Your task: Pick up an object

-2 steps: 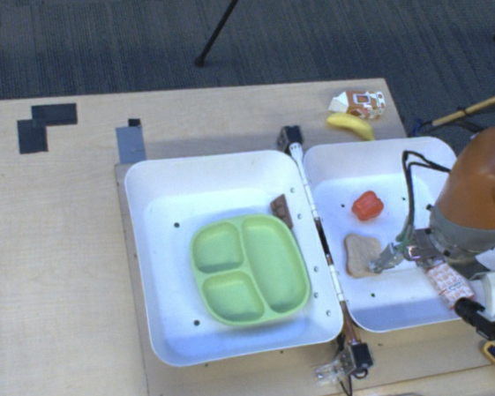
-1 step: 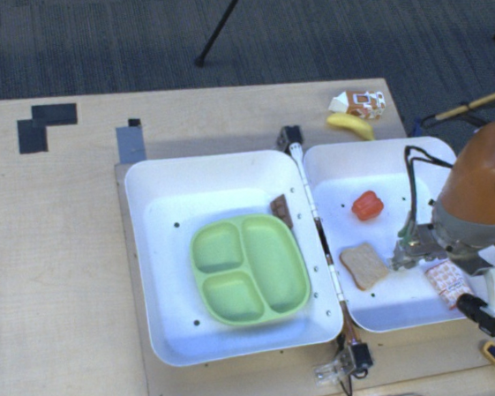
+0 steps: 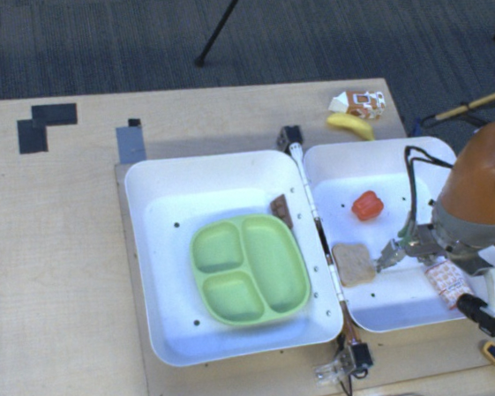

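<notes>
While no print reads clearly, pincer [image 3: 388, 258] nears tan slab [image 3: 354, 263] — packet [image 3: 447, 282] beside

In the right bin [image 3: 393, 305] you have three loose pieces. A small red, rounded object [image 3: 367, 207], pepper-like with a darker top, sits toward the bin's far middle, apart from the others. A flat tan-grey slab [image 3: 354, 263] with rounded corners lies flat close to the bin's left wall. A small pink-and-white patterned packet [image 3: 446, 280] lies near the right side, partly under the arm, so you cannot read its full outline.
</notes>
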